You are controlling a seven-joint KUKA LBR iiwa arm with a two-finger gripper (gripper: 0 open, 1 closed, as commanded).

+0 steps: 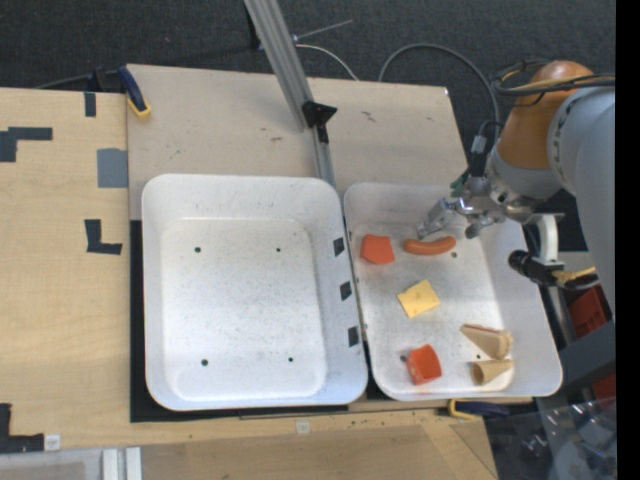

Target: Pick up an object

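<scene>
Near edge of right bin point(520, 268): two tan wedge pieces point(490, 353) by the near right corner; an orange-red block point(424, 365) beside them toward the bench centre.
Mid bin: yellow square point(418, 298), flat, apart from the rest.
Far half of bin: orange cube point(377, 249); just beside it, the sausage point(429, 246), the likeliest pick.
Sausage axis: long way runs across the bin, left wall to right wall.
Pincer point(445, 224): directly over the sausage's far side, tips close above it; finger spread cannot be made out, nothing seen held.
Left bin point(160, 268): white, shallow.
</scene>
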